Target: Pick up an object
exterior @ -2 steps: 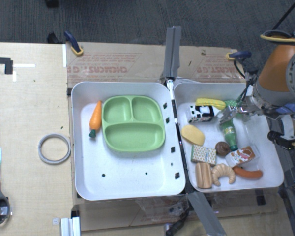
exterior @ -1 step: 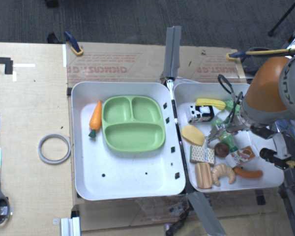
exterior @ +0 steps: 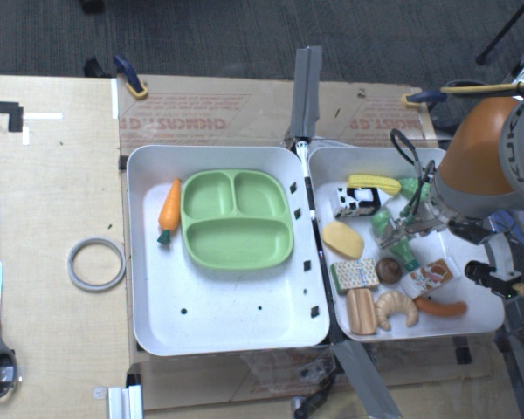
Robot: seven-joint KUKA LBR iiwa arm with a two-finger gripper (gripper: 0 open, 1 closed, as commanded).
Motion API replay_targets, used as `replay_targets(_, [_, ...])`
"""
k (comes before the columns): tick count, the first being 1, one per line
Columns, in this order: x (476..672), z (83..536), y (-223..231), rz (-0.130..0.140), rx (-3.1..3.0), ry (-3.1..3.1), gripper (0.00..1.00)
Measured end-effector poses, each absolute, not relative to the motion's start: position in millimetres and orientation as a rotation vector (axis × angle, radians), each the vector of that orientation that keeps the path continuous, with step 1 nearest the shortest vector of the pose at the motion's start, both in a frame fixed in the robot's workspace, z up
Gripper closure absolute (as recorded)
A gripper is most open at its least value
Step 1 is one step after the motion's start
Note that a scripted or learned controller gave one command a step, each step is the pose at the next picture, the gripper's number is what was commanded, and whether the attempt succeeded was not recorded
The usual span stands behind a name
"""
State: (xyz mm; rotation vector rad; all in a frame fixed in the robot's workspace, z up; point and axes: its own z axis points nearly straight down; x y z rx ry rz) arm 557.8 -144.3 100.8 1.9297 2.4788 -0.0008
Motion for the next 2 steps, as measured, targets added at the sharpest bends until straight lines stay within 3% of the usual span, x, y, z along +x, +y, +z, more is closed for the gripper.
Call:
replay_targets(1, [555.6,92,-139,-0.001,1.828,2.555,1.0])
replay_targets(2, [624.3,191,-86,-0.003,2.056,2.374,1.0])
